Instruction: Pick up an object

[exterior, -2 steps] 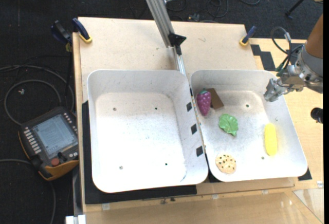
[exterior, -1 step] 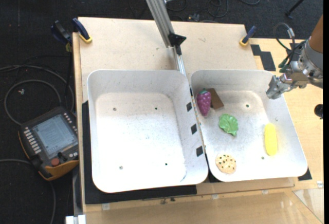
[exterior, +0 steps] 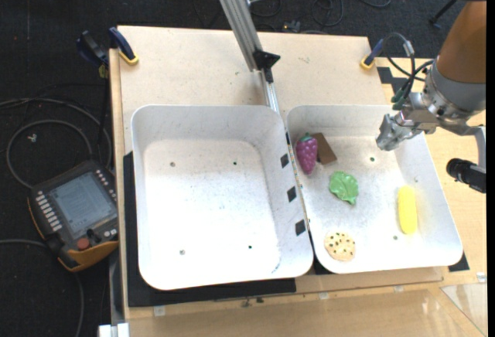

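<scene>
The right bin holds a purple grape bunch lying against a brown block, a green leafy piece, a yellow banana-like piece and a round speckled cookie. My gripper hangs over the bin's upper right part, above and to the right of the green piece and apart from every object. Nothing shows between its tips.
The left bin sits beside the right one, sharing a middle wall with black markers. A slanted metal pole runs from the back down to the bins' junction. Clamps sit at the bench's back corners. A teach pendant lies on the floor at left.
</scene>
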Robot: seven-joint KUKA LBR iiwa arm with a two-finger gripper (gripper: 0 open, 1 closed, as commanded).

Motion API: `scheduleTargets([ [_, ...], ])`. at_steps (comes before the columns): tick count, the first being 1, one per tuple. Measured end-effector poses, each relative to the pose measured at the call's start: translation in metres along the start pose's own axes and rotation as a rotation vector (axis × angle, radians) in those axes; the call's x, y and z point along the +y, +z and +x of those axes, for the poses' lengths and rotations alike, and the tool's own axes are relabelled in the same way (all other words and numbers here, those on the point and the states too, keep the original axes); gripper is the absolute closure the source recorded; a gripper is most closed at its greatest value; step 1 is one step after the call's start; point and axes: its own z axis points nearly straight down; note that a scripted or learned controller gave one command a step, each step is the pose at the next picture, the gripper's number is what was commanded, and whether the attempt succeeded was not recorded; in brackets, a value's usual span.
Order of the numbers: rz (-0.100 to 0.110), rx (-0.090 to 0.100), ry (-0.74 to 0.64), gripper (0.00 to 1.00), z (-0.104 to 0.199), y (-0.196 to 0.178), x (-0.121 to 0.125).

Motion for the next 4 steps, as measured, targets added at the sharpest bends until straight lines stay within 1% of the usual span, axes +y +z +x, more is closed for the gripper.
scheduleTargets([
  [1, 0.001, 0.000, 0.000, 1.00, 0.053, -0.002, -0.003],
  [2, 0.003, 0.000, 0.000, 1.00, 0.102, 0.002, -0.028],
  [3, 0.003, 0.000, 0.001, 1.00, 0.145, 0.012, -0.038],
  [4, 0.003, 0.000, -0.001, 1.00, 0.196, 0.007, -0.057],
])
